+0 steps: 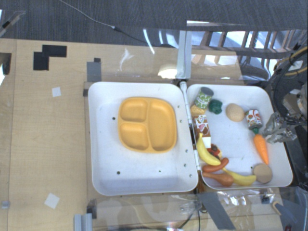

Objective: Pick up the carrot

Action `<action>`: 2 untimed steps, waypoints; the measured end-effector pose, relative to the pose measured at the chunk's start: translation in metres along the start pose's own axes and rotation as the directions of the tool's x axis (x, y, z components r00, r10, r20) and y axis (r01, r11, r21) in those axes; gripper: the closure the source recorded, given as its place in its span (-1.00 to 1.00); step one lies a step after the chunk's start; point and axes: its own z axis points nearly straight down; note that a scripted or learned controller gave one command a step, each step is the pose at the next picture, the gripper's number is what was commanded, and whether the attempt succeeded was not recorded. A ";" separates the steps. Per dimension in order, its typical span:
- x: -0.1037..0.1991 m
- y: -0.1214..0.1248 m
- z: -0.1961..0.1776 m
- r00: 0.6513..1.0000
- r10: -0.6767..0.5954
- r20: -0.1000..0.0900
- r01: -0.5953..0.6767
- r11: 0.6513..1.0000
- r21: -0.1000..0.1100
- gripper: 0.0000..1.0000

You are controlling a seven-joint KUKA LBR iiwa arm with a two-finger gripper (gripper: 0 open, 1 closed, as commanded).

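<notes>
Gripper (278,130): hovering at the right bin's three o'clock rim, just beside the carrot's top; whether it is spread or pinched, I cannot tell. Nothing is showing between its tips.
Why there: it is probably lining up on the carrot, which is lying close to the wall.
Left bin (103,177): holding a yellow divided plate (147,124), sitting centre towards twelve o'clock.
Right bin (240,89): holding the toy food.
Carrot (261,148): lying at the right bin's four o'clock, leaves towards twelve, apparently not gripped.
Bananas (209,154): curving along seven o'clock.
Potato (235,112): resting near twelve o'clock.
Small can (253,119): standing just above the carrot.
</notes>
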 end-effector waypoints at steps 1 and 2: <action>0.011 0.009 0.146 0.880 -0.475 0.000 0.475 0.880 -0.008 1.00; 0.024 0.014 -0.053 0.866 -0.500 -0.002 0.500 0.866 0.007 1.00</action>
